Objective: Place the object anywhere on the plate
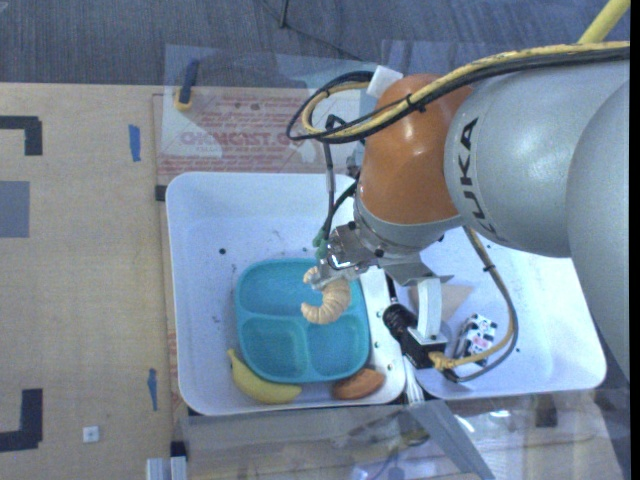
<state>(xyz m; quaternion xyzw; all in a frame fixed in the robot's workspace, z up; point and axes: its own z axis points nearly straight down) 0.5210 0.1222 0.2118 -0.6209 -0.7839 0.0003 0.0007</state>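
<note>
A teal divided plate (290,340) lies in the left white bin (200,268). A tan croissant (327,300) sits over the plate's upper right compartment, right under my gripper (330,266). The gripper comes down from the orange wrist (405,163), and the wrist hides most of its fingers. Whether the croissant is held or lying on the plate cannot be told.
A yellow banana (258,382) lies along the plate's lower left edge and an orange-brown bun (358,384) by its lower right corner. The right bin (540,348) holds a small white patterned object (478,332). Cables hang from the arm near the divider between the bins.
</note>
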